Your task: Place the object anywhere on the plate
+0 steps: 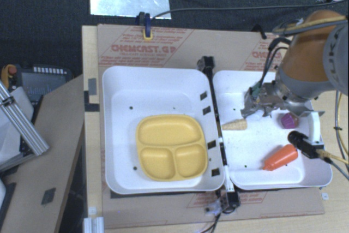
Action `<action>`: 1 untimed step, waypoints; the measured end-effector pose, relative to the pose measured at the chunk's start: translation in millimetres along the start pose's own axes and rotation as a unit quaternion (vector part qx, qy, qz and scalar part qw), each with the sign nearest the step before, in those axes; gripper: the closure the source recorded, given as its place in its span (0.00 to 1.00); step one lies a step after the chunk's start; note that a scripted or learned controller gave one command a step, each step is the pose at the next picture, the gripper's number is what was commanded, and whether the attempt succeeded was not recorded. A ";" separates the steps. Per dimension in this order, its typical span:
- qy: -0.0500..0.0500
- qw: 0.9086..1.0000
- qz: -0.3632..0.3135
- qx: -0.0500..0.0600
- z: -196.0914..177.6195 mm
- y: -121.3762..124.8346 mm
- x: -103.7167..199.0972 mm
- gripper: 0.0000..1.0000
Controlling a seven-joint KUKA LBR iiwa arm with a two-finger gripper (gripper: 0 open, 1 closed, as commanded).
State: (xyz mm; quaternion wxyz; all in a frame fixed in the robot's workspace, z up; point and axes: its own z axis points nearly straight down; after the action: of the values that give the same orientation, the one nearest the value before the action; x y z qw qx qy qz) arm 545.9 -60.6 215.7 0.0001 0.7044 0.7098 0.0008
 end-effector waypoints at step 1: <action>0.001 1.000 -0.002 0.000 -11.4 2.9 57.8 1.00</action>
State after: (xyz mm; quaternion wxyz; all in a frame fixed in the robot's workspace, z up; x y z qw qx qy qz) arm 548.4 -2.8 227.2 -0.0001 0.7032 0.7110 0.0017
